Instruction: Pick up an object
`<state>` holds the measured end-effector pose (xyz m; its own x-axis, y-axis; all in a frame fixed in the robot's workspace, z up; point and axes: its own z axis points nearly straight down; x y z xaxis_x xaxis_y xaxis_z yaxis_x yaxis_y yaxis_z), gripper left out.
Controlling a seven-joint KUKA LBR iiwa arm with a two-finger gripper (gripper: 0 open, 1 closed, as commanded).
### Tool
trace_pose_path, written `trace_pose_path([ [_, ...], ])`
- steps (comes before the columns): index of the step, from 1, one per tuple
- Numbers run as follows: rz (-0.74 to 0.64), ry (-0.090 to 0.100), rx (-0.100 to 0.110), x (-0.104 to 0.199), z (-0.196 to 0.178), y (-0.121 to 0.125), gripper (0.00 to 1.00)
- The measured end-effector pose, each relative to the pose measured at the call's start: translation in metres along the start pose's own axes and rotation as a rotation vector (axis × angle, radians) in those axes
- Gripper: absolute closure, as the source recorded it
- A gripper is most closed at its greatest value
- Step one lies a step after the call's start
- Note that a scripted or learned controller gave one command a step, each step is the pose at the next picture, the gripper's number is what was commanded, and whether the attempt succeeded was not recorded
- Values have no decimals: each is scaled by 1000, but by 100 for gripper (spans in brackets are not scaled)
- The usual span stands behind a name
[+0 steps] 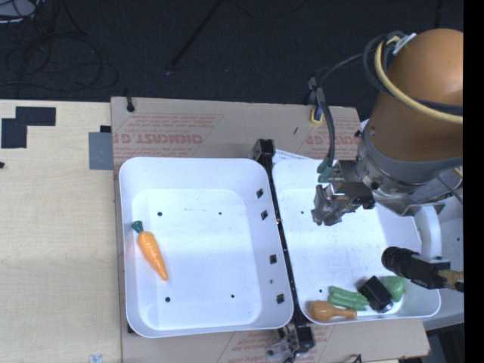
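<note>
An orange toy carrot with a green top lies at the left side of the left bin. In the right bin, near its front edge, a tan pear-shaped toy, a green toy vegetable, a black block and a green piece lie together. My gripper hangs over the middle of the right bin, well above and behind that cluster. Nothing shows between its fingers.
A black divider strip with clips runs between the two bins. Both bins rest on a cardboard sheet on the wooden bench. A black cylinder juts in at the right bin's right edge. The arm's orange band fills the upper right.
</note>
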<state>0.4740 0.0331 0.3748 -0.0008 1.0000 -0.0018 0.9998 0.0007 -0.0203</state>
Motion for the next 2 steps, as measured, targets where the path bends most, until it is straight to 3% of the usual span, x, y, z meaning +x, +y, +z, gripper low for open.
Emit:
trace_pose_path([
  [1, 3, 1, -37, -32, -172, 34, 100],
  [2, 3, 0, -6, -49, -49, 54, 100],
])
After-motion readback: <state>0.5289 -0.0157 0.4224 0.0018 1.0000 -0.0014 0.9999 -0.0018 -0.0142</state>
